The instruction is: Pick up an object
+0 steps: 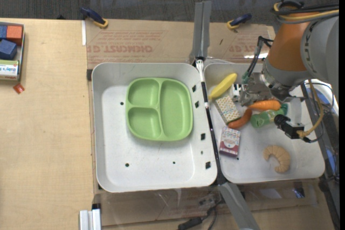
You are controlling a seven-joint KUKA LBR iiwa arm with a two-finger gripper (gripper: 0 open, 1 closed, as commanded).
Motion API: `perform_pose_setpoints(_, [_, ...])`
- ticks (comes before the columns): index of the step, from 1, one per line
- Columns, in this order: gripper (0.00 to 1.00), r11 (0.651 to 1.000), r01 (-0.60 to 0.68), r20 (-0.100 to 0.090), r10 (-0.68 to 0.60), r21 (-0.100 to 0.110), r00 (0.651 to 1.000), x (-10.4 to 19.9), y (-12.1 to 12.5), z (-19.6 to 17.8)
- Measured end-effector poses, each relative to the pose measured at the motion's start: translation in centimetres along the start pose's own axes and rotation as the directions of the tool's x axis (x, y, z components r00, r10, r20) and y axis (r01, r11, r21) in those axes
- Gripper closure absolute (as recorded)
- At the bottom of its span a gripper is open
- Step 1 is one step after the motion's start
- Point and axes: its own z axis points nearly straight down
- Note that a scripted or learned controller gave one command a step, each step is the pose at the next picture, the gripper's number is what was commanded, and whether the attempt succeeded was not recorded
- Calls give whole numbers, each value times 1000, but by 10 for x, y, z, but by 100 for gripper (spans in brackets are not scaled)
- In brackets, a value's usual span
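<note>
Carrot: an orange carrot (264, 106) with a green top lies in the right bin (302, 169), just beside and below the claw (249, 93); its long axis runs roughly left to right, tilted a little.
Key relation: the carrot's near end sits right under the claw's tip, the rest of it stretching away toward the bin's right wall, so I judge it the likeliest target.
Claw: it hangs low over the upper middle of the right bin; I cannot tell from here whether it is parted or pressed together, and nothing is plainly between it.
Arm: the grey arm (318, 35) with its orange band reaches in above the carrot.
Neighbours of the carrot: a banana (223, 85) up-left, a small patterned packet (227, 109) left, a red box (230, 142) lower left, a croissant (277, 158) below.
Left bin (108, 169): well left of the carrot, holding a green divided plate (160, 109).
Desk (43, 159): coloured blocks (9, 40) far left.
</note>
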Motion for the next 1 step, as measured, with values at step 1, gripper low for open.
perform_pose_setpoints(1, [0, 1000, 0, 0, 0, 0, 1000, 0, 0, 0])
